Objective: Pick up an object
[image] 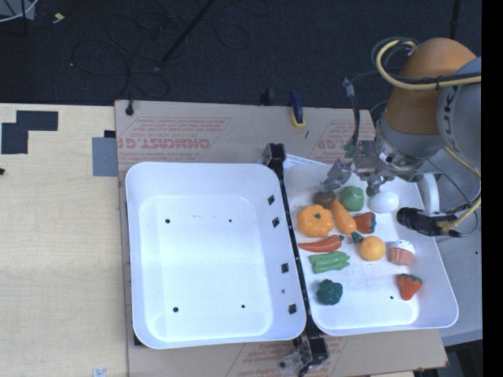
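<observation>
Gripper [355, 181] spread apart over the crowded far right bin [440, 305]; green ball [351, 198] could squirt away sideways.

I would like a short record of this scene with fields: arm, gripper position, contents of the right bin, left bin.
arm: grey KUKA arm with orange band, reaching in from the right
gripper position: two-finger gripper above the far end of the right white bin, near the green round toy
right bin contents: orange toy pumpkin, red toy strawberry, dark green toy broccoli
left bin: shallow white bin
</observation>
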Motion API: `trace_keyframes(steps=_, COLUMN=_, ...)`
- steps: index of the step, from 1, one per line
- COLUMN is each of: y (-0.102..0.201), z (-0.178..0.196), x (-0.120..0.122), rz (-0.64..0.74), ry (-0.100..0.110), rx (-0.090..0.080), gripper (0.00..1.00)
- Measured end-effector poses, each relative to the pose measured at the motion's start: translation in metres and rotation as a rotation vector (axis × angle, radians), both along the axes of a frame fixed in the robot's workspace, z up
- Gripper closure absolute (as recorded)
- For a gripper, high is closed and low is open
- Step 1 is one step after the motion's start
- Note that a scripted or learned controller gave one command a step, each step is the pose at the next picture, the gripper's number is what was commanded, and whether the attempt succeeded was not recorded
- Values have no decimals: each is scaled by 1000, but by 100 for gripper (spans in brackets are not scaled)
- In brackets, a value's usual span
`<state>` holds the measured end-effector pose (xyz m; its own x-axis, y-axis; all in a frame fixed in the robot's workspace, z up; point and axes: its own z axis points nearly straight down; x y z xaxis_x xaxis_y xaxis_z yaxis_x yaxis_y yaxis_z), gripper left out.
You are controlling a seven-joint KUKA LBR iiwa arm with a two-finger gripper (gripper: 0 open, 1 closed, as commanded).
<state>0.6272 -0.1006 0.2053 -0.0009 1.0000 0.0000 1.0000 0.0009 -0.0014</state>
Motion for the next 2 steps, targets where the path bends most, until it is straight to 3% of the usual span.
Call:
trace_keyframes(steps=1, y=-3, z=-125, x=15, rz=2, ry=6, rx=0, gripper=0)
trace_keyframes(steps=2, y=-4, z=-108, x=16, rz=0, ry=5, rx=0, gripper=100)
